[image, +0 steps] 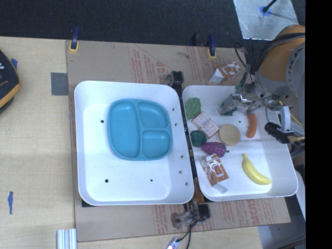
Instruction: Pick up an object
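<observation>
From my remote station I see the arm [282, 61] entering at right, its pincer [234, 104] hanging over the far part of the right bin [280, 191]; I cannot tell how it is set. Beneath lie a green leaf [193, 108], a sachet [205, 123], a dark green piece [197, 137], a purple piece [213, 148], a tan disc [229, 135], an orange sausage [251, 125], a banana [254, 170] and a carton [215, 170]. The left bin [93, 185] holds a blue divided plate [140, 129]; both bins rest on the surface [31, 154]
</observation>
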